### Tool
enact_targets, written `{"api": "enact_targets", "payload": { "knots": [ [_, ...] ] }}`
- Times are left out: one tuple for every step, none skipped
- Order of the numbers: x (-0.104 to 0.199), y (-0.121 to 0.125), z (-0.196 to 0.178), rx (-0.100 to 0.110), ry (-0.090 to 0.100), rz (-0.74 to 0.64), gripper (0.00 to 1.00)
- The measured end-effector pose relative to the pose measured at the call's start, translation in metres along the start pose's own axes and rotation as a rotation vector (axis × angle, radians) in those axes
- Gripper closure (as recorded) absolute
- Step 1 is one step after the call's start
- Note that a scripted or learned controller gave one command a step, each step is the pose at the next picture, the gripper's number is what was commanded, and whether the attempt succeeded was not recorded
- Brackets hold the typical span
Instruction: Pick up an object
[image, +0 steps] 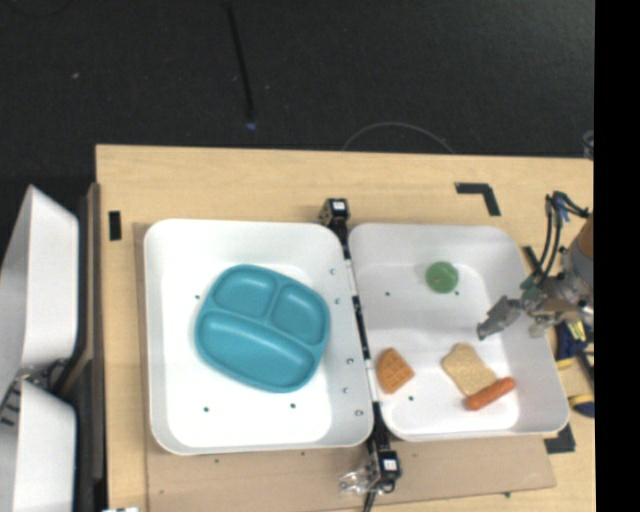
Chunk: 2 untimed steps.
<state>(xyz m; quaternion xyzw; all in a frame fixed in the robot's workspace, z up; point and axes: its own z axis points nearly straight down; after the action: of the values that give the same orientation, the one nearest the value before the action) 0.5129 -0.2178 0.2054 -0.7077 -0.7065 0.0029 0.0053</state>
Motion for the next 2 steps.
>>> {"api": "enact_targets", "payload": {
  "knots": [
    [0.0,0.003,-0.007,-0.013,-0.004,-0.004,0.0],
    [-0.006,0.006,0.054,-0.008,-0.005,-0.001,0.0]
  ]
}}
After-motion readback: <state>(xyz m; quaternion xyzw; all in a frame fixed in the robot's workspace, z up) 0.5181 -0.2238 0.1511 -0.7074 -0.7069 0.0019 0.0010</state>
